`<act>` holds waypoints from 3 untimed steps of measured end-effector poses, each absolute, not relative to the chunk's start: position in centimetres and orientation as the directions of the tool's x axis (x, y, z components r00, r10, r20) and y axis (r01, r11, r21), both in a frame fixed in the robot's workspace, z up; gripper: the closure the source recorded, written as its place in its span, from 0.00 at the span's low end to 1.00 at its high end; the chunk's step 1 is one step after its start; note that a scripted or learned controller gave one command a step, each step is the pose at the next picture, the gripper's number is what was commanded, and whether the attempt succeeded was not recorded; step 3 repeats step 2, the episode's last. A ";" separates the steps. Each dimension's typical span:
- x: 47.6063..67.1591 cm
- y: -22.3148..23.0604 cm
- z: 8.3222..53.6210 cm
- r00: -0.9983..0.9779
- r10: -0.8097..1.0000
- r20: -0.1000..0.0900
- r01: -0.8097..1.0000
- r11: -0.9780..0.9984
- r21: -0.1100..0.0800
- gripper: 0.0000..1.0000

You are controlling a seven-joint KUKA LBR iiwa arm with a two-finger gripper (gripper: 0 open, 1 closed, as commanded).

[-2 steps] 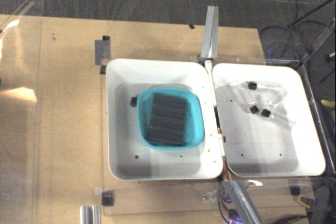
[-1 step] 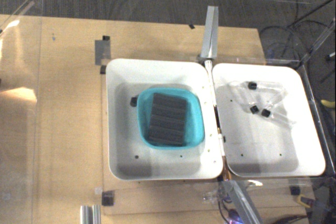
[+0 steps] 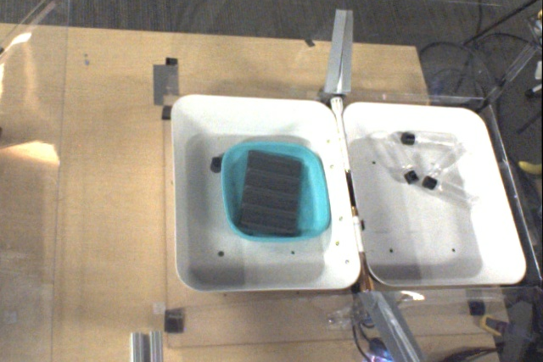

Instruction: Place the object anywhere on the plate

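A dark ribbed block [image 3: 271, 194] lies on the turquoise plate [image 3: 318, 191] mid left bin [image 3: 195, 267] (clear tubes [image 3: 424, 161] occupy the right bin's [image 3: 501, 267] far side)

Left bin [image 3: 191, 208]: plate [image 3: 318, 191] at centre, ridged block [image 3: 271, 192] lying on it | Right bin [image 3: 501, 208]: clear tubes [image 3: 424, 161] in rear half | Bins side by side, touching, on bench [image 3: 85, 182]

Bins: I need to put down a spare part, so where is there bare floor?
Left bin: only narrow strips around the teal plate, widest at its near side; the dark block covers most of the plate. Right bin: clear tubes crowd the far half; the near half is bare.
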State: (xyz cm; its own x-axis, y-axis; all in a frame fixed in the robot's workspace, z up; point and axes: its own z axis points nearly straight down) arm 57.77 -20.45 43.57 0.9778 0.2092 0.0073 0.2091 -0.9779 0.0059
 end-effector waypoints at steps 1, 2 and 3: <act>49.1 -20.6 43.6 0.976 0.217 0.007 0.217 -0.976 0.005 0.00; 48.9 -20.6 43.6 0.979 0.206 0.007 0.206 -0.979 0.005 0.00; 48.9 -20.6 43.6 0.979 0.206 0.007 0.206 -0.979 0.005 0.00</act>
